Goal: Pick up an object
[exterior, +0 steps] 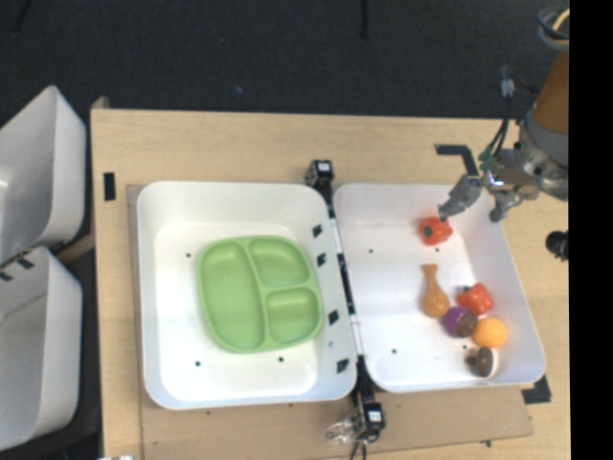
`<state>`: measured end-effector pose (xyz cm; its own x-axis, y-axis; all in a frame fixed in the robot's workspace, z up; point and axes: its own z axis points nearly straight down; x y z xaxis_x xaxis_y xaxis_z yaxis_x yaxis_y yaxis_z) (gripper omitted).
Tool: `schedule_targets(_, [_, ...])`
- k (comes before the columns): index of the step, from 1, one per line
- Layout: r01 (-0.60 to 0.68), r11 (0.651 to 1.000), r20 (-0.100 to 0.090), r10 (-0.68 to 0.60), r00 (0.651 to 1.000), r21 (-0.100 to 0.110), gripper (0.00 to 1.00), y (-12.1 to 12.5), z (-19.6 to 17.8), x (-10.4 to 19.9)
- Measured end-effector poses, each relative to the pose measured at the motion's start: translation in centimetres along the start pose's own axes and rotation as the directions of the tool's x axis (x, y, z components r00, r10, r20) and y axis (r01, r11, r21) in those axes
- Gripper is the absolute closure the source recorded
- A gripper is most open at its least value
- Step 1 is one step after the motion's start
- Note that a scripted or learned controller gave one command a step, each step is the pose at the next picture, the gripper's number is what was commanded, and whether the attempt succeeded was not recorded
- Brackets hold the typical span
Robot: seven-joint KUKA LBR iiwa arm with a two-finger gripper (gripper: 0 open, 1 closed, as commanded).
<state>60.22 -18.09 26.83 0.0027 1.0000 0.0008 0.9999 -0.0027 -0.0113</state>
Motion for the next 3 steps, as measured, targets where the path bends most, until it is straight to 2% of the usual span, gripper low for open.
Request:
schedule_targets(1, [0.003,1.0,0.002,-0.003,1.0,-0.013,0.0,0.2,-0.8,0.1])
schedule_targets(2, [0.004,1.0,0.002,-0.004,1.0,-0.008,0.0,0.3,4.8,0.9])
schedule_targets(3, [0.001,1.0,0.003,-0.001,1.0,-0.013,0.0,0.5,9.9,-0.3])
